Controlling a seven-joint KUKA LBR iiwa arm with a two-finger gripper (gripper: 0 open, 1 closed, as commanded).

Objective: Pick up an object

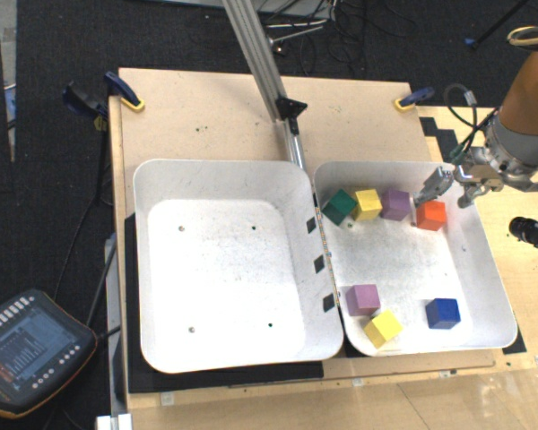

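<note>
**Gripper open at the far right of the right bin**

I see my two-finger gripper (453, 189) with its fingers spread, holding nothing, just right of the small orange cube (430, 214). Left of that sit a purple cube (395, 204), a yellow cube (368, 203) and a green cube (340, 207). Nearer lie a lilac cube (363, 298), another yellow cube (383, 327) and a blue cube (442, 313), all in the shallow white right bin (484, 276) on the tan bench (215, 115).

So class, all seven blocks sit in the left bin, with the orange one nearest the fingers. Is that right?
No. The camera view shows the blocks in the right bin, not the left. The orange block is indeed nearest the fingers.
</note>
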